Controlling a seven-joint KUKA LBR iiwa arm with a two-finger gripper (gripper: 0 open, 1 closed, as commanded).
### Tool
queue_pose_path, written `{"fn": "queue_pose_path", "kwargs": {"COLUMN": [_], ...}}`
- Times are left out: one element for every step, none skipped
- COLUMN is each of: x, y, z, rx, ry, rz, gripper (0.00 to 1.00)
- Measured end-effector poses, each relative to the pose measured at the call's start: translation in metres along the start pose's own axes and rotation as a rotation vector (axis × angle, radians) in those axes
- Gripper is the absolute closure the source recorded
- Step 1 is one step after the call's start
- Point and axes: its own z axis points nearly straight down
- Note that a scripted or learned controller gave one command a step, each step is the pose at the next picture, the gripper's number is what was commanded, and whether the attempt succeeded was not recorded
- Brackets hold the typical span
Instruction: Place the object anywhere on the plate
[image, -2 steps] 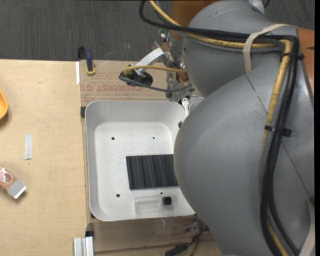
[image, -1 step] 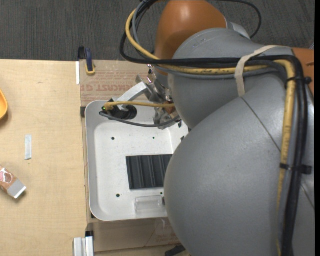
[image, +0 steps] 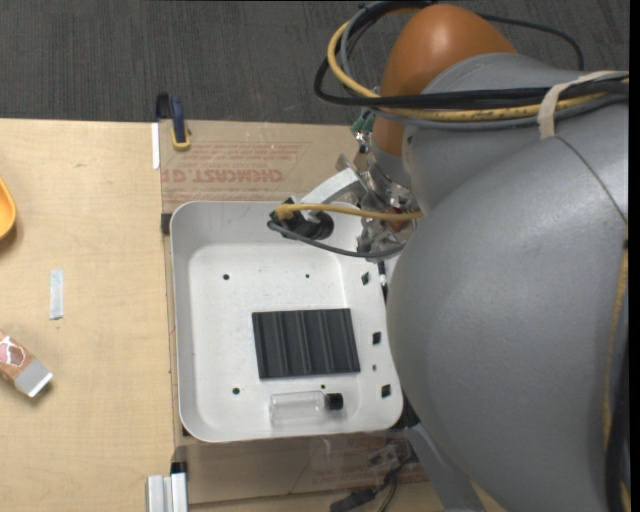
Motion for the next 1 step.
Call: {"fn": "queue_pose_path", "kwargs": {"x": [-0.0254], "y": [-0.0088], "z": [-0.0418], "rx": [0.0], "ry": [0.001], "rz": [-0.112], "gripper": [1.0]}}
